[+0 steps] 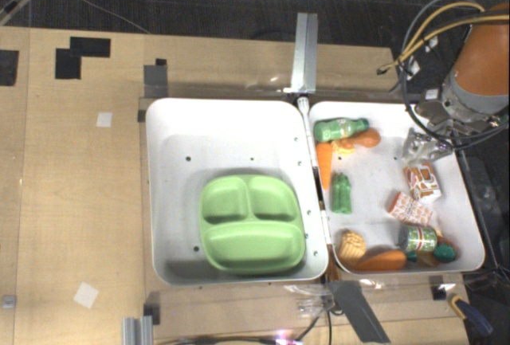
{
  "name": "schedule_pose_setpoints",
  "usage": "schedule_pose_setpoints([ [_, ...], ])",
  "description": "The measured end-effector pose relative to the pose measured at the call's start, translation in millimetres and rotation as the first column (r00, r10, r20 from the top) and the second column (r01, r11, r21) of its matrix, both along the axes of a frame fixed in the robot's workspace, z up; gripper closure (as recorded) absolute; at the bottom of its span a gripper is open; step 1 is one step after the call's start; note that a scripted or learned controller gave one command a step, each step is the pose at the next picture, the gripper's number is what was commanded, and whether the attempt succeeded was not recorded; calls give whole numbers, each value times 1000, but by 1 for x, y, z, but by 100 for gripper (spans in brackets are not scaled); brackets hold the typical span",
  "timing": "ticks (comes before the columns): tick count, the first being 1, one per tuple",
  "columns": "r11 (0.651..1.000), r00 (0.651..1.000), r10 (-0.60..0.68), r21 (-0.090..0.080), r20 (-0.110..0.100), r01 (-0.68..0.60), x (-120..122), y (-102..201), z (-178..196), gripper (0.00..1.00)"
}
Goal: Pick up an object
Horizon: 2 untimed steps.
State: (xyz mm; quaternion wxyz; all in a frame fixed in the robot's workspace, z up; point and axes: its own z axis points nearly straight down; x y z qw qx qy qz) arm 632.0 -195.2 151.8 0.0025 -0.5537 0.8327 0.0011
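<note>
The arm, with its orange band [488, 56], reaches in from the right over the right bin [470, 200]. My gripper [422, 147] hangs low at that bin's far right part, just above a small red and white packet [422, 181]. A second red and white packet [410, 208] lies below it. On the bin's left side are a green bottle [341, 129], an orange carrot [324, 163] and a green pod [341, 194]. Nothing is seen held by the gripper.
Along the right bin's near edge lie a waffle-like piece [351, 242], an orange sausage [382, 260], a green can [418, 239] and a dark green item [445, 252]. A green divided plate [252, 222] sits in the left bin [171, 176]. Cables [430, 25] loop above the wrist.
</note>
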Motion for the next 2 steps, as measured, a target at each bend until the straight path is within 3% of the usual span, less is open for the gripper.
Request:
schedule_pose_setpoints([
  [1, 908, 908, 419, -9, 8, -419, 9, -10, 63, 100],
  [2, 747, 747, 665, -8, 5, -665, 31, -6, 35, 100],
])
